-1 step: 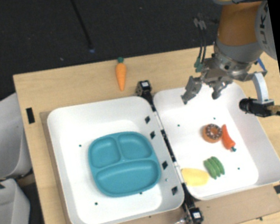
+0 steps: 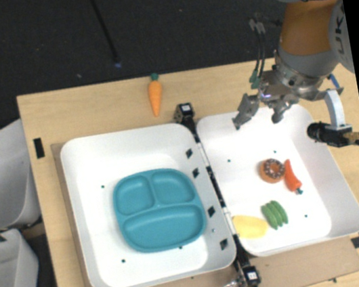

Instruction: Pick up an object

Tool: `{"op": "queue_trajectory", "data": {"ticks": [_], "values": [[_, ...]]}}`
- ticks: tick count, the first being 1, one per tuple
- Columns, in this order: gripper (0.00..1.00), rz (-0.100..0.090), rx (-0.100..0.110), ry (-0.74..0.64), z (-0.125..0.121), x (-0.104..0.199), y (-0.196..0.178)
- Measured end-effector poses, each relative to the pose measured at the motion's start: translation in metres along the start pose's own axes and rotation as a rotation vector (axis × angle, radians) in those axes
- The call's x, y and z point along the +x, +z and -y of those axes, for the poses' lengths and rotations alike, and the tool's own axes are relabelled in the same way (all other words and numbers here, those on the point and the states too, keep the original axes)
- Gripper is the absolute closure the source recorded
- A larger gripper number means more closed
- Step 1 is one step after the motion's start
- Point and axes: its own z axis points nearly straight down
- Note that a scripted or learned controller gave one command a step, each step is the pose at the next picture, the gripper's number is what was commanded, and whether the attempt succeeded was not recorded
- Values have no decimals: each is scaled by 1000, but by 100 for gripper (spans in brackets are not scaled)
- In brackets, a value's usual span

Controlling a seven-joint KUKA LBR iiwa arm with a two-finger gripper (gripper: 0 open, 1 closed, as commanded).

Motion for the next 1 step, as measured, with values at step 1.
{"op": "queue_trajectory", "data": {"ticks": [1], "values": [[0,2,5,1,3,-11,51]]}}
